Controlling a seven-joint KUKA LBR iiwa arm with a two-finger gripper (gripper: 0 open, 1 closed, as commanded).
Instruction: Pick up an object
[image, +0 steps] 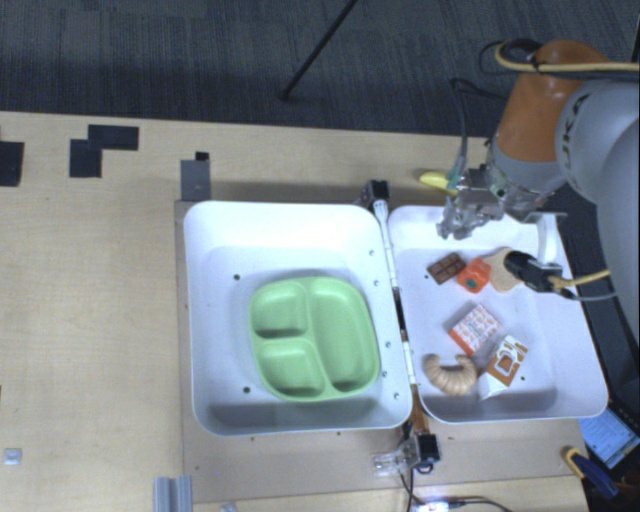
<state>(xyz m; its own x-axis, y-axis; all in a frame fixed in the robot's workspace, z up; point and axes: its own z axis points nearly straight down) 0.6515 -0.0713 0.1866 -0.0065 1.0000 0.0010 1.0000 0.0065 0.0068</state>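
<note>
The left bin (215, 300) is holding a green divided tray (312, 336), leaving bare floor along its rim. In the right bin (570, 360), objects are crowding mid-floor: croissant (451, 373), patterned packet (475, 326), brown block (446, 268). The gripper (458, 226) is hovering near the far wall, grasping nothing; its opening cannot be told.

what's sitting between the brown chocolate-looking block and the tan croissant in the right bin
In the camera view, a small checked red-and-white packet lies between the flat brown block and the curved tan croissant.
</note>
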